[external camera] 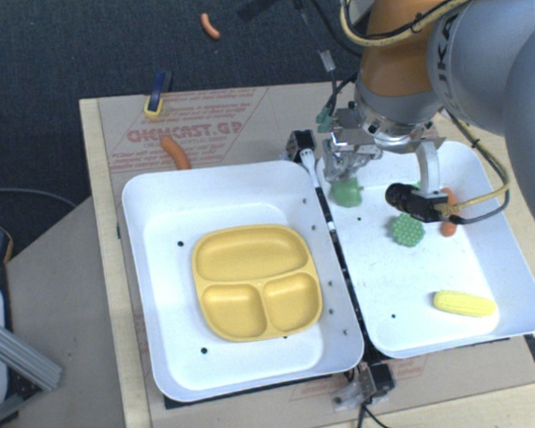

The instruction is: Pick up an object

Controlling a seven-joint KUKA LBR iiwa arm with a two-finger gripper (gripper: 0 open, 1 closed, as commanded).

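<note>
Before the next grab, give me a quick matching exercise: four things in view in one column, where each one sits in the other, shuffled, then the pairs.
Things
1. yellow plate
2. corn cob
3. bumpy green ball
4. orange stick

Places
A. on the cardboard, behind the left-hand bin
B. middle of the right-hand bin
C. inside the left-hand bin
D. near the front edge of the right-hand bin

Pairs: 1-C, 2-D, 3-B, 4-A
</note>
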